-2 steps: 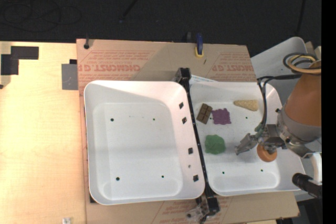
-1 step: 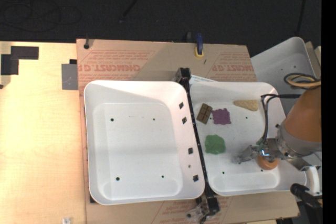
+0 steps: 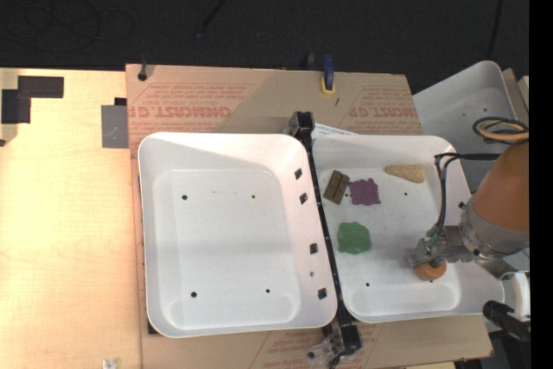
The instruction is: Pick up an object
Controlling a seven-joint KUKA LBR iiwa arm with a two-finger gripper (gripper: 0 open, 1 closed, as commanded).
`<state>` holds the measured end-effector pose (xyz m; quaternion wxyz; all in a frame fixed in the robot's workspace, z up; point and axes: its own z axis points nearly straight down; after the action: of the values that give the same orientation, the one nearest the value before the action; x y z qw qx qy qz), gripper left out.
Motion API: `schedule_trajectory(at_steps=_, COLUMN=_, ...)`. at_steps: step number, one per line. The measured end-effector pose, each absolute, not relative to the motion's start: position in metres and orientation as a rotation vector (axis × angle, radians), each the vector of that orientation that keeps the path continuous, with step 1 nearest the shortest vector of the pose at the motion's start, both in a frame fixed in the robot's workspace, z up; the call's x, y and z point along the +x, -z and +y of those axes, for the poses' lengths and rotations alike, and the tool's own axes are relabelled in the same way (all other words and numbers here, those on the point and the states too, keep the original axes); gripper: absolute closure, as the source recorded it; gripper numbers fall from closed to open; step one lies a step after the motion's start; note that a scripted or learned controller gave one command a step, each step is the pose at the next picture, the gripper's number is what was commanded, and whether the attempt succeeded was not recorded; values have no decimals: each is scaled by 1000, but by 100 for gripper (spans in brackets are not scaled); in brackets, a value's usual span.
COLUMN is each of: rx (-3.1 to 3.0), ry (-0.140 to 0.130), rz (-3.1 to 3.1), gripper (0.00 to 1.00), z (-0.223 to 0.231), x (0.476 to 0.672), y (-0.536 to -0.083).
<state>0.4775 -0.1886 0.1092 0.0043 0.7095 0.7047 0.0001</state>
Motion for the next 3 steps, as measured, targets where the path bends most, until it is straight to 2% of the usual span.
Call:
schedule_trajectory(at_steps=1, rx=2217, ry=7, rz=2203, gripper=100, z=-175, x=507, y=-97)
schedule_trajectory(at_steps=2, rx=2130, ry=-112, rz=2144, gripper=100, z=-171, x=539, y=-130)
schedule_trajectory(at_steps=3, rx=2203, ry=-19, rz=2222, gripper=100, z=-113, x=546, y=-256)
